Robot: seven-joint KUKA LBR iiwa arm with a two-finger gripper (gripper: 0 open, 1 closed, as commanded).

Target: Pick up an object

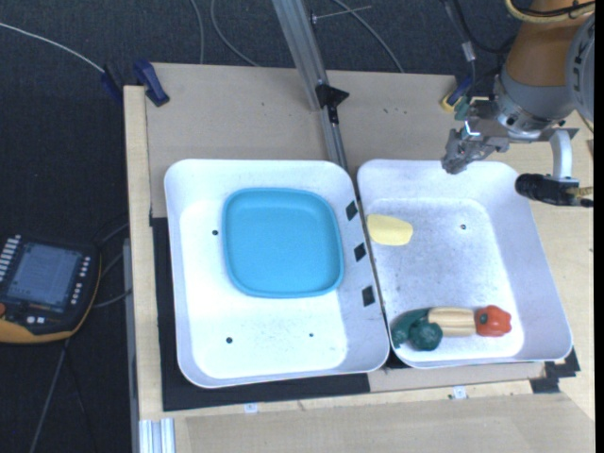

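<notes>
The right bin (pixel 528 253) holds a pale yellow piece (pixel 389 230) near its left wall. Along its front edge lie a dark green lump (pixel 418 332), a tan stick-shaped piece (pixel 453 321) and a red piece (pixel 492 321), close together. My gripper (pixel 460 156) hangs over the back rim of the right bin, well away from all of these. Nothing shows between its fingertips.
The left bin (pixel 189 281) holds a blue square plate (pixel 282 242). A metal pole (pixel 304 45) slants down to the gap between the bins. A blue clamp (pixel 149 81) sits at the bench's back left corner. A handheld pendant (pixel 42 281) lies on the floor at left.
</notes>
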